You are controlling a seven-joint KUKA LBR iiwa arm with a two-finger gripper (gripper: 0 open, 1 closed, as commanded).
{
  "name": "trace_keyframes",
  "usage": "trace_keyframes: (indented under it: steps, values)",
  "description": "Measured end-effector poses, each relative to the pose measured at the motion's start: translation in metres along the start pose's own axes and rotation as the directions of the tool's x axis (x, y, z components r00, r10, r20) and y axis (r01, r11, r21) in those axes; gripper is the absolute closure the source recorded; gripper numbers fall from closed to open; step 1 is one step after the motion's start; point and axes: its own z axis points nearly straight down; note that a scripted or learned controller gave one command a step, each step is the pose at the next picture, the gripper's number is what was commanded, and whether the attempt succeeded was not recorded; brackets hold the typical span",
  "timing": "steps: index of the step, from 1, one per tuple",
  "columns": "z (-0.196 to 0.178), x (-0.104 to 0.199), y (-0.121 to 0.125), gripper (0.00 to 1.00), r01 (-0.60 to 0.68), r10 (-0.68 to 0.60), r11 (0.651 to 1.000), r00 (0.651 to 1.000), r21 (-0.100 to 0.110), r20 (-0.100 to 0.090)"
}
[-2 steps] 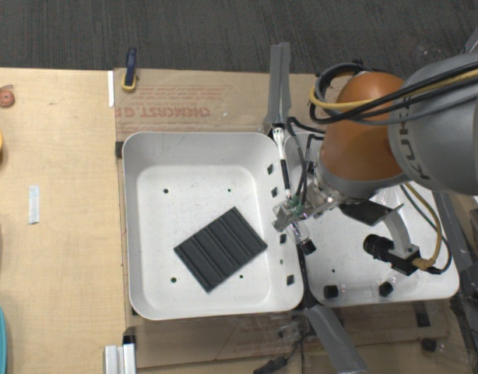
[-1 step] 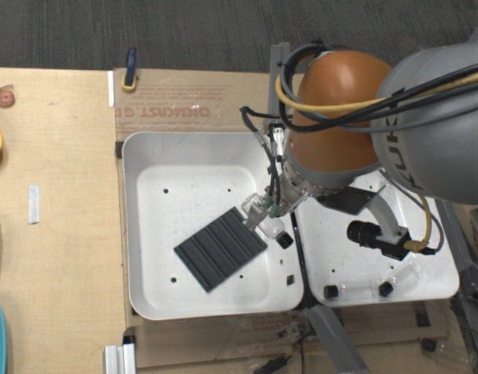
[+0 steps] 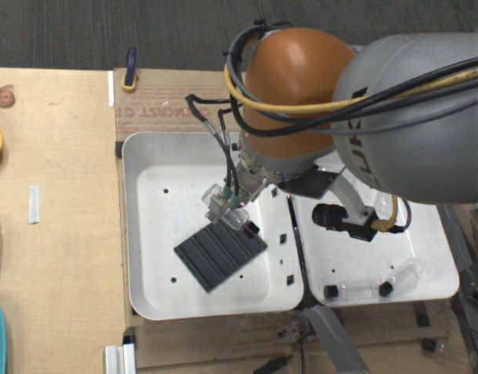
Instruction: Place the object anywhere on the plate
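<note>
The tool point(image 3: 226, 206) hung over the upper corner of the dark ribbed plate point(image 3: 220, 255) in the left bin point(image 3: 145, 232); its grip was unreadable. Any object point(image 3: 237, 218) there looked clear and could slide off the plate's edge.

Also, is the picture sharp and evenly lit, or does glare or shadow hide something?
Camera view: fairly sharp, lighting even; soft glare on the orange band; the arm shades the right bin; the gripper over the dark ribbed plate looks small and slightly blurred.
</note>
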Motion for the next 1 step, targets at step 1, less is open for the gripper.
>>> trace_keyframes:
  steps: [1]
  values:
    - [0.0604, -0.045, 0.0173, 1.0, 0.11, -0.11, 0.994, 0.994, 0.001, -0.001]
